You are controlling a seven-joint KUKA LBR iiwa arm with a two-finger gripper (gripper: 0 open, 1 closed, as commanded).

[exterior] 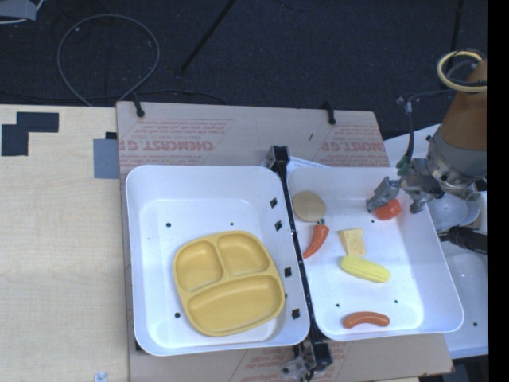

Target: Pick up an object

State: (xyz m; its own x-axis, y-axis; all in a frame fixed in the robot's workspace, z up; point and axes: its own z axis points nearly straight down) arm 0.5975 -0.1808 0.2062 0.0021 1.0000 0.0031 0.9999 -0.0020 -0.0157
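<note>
Tomato [388, 209], small and red-orange, sits at the right bin's [445, 293] far right edge; you see the gripper [396, 194] spread over it, fingers either side, though whether they touch it is unclear from here

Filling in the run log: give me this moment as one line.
hand: over right bin, far corner | at hand: red-orange piece, grasp unclear | left bin: yellow divided plate
</note>
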